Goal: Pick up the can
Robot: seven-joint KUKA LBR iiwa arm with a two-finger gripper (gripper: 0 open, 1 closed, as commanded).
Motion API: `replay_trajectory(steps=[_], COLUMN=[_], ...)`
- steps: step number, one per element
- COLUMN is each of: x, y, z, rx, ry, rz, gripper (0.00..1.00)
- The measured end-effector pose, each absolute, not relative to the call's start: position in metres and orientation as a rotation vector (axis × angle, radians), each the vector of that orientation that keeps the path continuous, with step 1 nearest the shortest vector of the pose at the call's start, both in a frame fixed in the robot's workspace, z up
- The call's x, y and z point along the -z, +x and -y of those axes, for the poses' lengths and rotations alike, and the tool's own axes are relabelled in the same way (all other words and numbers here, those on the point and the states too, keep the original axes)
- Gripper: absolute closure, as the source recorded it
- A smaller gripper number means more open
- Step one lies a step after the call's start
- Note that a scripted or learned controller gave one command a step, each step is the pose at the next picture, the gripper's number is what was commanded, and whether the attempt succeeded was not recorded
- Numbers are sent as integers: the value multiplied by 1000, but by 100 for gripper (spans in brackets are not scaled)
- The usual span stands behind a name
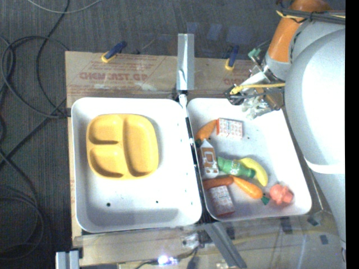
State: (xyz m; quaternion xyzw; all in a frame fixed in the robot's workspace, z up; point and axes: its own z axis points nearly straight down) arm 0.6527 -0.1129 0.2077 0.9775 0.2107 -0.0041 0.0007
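Item: small can with reddish-brown label, lying in the near left part of the right shallow white bin, touching a red sausage-shaped piece. Two-finger gripper: above that bin's far edge, well apart from the can; open or closed cannot be told, nothing seen in it. Step judged: approach. Next move calls for travel across the bin and descent over the can. Gripper detail blurred; can's label illegible
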Motion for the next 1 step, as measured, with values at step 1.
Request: replay_trajectory(steps=[1], x=[-226], y=[629], z=[83], rx=[13], ry=[3127], rz=[-336], gripper=[100])
